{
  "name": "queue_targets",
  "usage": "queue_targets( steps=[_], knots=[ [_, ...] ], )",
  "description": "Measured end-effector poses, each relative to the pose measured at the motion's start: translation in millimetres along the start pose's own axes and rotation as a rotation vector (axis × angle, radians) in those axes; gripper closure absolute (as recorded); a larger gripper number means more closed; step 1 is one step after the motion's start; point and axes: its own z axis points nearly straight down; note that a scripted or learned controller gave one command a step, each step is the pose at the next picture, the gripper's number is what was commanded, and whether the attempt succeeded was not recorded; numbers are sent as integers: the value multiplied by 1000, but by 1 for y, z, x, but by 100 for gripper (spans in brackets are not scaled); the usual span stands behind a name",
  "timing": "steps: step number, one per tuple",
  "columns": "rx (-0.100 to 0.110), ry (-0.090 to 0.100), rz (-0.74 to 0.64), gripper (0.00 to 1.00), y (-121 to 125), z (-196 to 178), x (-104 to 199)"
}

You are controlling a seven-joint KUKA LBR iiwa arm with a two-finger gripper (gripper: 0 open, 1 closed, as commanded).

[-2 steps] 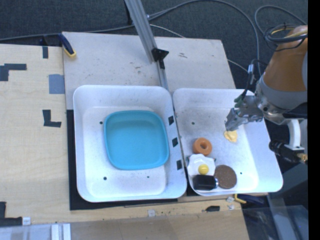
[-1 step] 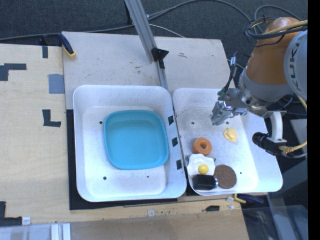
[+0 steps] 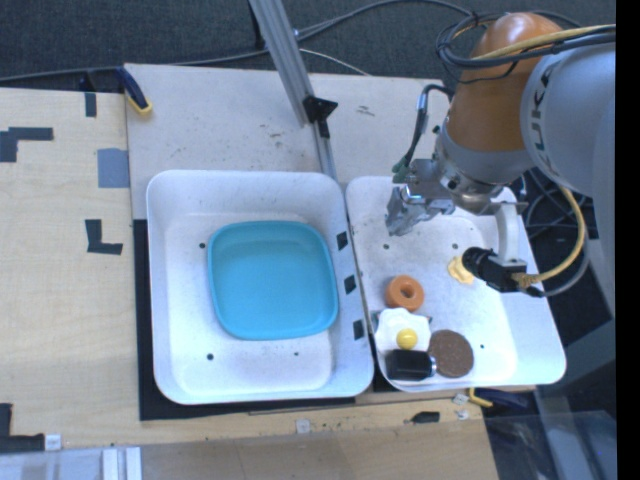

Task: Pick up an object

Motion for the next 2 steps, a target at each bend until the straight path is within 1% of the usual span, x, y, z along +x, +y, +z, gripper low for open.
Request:
queue_targets(
  steps=[1,2],
  knots=[
    [2,-1,2,100,18,17,43],
    [1,-1,2,100,39,20,80]
  ],
)
